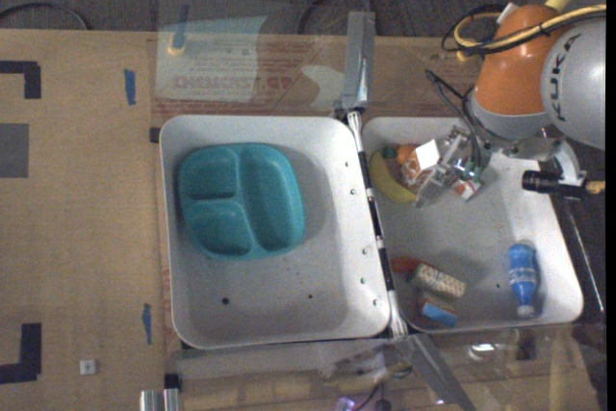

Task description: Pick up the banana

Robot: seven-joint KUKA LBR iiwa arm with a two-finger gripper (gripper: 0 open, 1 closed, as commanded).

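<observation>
The yellow banana (388,183) lies curved against the left wall of the right bin (481,245), near its far corner. A small orange-and-white carton (415,165) sits right beside it. My gripper (445,180) hangs low over the bin just to the right of the banana and the carton, under the orange wrist band (515,53). Its metal parts overlap the carton's right side. Nothing from the bin shows between them.
The left bin (337,284) holds a teal divided plate (241,199). In the right bin's near part lie a blue bottle (522,278), a tan block (439,280) and small red and blue items (438,311). A metal divider (371,217) separates the bins.
</observation>
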